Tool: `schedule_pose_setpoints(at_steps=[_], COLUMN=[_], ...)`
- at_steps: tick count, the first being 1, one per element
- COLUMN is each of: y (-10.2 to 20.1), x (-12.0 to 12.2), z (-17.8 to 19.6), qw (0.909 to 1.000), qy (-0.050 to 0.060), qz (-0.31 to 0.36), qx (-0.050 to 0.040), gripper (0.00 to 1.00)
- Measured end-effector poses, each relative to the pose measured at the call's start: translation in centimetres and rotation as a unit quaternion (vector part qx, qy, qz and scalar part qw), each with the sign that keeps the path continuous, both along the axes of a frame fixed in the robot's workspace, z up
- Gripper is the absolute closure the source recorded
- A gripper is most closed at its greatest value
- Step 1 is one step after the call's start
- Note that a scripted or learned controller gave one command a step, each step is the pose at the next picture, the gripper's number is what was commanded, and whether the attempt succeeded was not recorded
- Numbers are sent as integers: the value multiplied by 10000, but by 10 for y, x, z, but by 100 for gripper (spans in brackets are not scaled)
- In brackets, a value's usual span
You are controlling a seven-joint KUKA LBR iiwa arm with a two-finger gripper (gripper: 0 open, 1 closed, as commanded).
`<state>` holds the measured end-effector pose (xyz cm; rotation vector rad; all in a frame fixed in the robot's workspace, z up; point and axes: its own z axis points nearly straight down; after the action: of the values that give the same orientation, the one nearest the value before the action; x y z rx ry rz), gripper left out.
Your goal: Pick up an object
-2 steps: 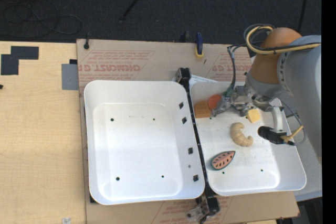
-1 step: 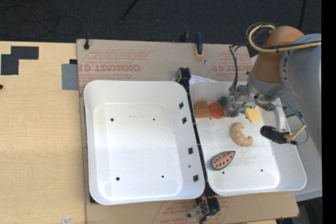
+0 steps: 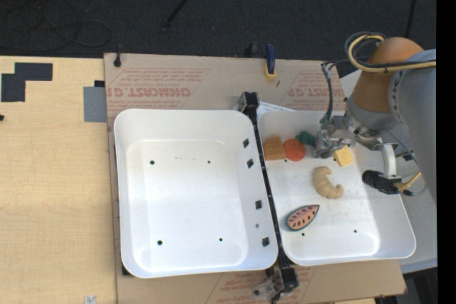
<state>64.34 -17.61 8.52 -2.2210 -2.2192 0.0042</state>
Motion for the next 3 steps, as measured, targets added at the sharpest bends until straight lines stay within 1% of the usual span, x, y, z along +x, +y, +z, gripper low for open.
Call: schedule_pose_setpoints(at_steps=[1,2,3], y=[1,-18,-25], x=[0,-55,-23], z=[0,0,0], qw=[10000,10000,10000], qy=[1,24,-5], qz=[12,-7,28], qx=[3,12,5], gripper=[0,0,0])
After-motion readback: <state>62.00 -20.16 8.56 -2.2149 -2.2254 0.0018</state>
